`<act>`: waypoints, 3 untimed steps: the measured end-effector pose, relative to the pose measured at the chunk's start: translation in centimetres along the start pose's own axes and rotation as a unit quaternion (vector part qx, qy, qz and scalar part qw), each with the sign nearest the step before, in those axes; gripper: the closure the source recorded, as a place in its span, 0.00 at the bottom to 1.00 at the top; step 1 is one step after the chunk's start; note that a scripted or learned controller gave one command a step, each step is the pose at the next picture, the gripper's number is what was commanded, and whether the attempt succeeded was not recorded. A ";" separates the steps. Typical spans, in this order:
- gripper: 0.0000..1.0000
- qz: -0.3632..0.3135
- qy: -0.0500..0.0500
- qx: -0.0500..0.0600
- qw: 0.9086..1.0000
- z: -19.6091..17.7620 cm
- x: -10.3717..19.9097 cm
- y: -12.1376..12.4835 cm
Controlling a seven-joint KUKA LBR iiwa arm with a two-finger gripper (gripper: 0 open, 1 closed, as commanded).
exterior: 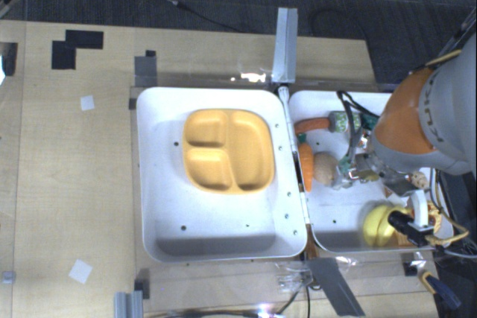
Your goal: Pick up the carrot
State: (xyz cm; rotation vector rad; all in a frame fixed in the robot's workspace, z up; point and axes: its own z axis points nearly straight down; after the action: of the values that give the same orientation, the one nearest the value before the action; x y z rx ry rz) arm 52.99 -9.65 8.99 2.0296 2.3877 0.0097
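Carrot [313, 123] lay at far end of right bin [335, 223], apart from claw [352, 169], so presumably not yet gripped. Claw sat low mid-bin; opening/contents couldn't tell. Yellow tray [226, 150] in left bin.

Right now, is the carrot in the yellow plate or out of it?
Out of it. The carrot lies in the right bin, near its top-left corner, while the yellow plate sits in the left bin.

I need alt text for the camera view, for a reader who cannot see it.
The grey robot arm reaches into the right white bin, above an orange carrot with green top, a beige round item and yellow fruit. The left white bin holds a yellow divided tray.
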 end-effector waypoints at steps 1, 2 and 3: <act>1.00 0.012 0.001 0.003 1.000 -0.9 1.5 -4.0; 1.00 -0.117 0.000 -0.002 0.993 -0.1 -2.4 -4.3; 1.00 -0.437 -0.007 -0.004 0.899 -0.2 -3.3 -4.2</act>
State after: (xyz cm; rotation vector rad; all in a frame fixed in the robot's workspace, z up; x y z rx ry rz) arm 49.36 -13.57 9.13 0.7780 3.0181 -0.0006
